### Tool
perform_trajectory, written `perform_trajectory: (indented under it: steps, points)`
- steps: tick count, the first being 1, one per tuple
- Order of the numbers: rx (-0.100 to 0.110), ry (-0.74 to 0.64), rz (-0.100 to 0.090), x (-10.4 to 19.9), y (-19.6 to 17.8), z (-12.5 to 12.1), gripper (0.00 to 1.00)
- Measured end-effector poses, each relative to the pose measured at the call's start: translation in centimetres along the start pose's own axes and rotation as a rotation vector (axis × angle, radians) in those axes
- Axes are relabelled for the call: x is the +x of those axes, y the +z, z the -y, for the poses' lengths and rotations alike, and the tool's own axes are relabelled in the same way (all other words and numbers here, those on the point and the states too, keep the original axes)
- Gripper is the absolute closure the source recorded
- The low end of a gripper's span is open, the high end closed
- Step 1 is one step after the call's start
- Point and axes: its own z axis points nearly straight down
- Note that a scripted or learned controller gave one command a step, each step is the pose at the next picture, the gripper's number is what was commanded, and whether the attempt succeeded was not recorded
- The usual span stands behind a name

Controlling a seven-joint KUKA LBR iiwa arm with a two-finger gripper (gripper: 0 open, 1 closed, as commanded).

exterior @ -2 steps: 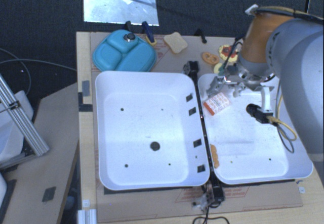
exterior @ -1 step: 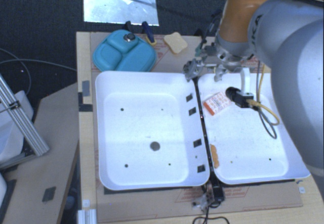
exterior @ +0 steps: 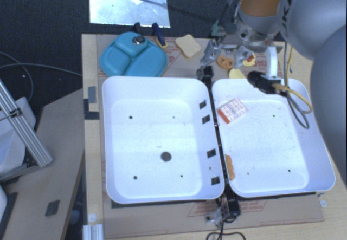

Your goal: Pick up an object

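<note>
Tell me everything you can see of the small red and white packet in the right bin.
The red and white packet is small, flat and roughly rectangular, like a paper or foil sachet, with red print on white. It lies flat, turned at a slant, on the floor of the right bin, in its upper left part near the divider between the bins. Nothing else touches it.

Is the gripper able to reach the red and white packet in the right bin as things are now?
Probably yes. The red and white packet lies flat and alone near the right bin's far-left corner, nothing over it. The gripper hangs just beyond that bin's far rim, so the way down looks free.
</note>
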Motion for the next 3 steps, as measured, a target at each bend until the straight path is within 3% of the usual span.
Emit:
perform_trajectory:
  steps: [1, 2, 3]
  points:
    - [0.007, -0.002, 0.003, -0.2, -0.4, 0.1, 1.0]
    - [0.017, 0.002, 0.001, 3.1, 5.7, 0.3, 1.0]
    - [0.023, 0.011, 0.002, 0.3, 6.0, 12.8, 1.0]
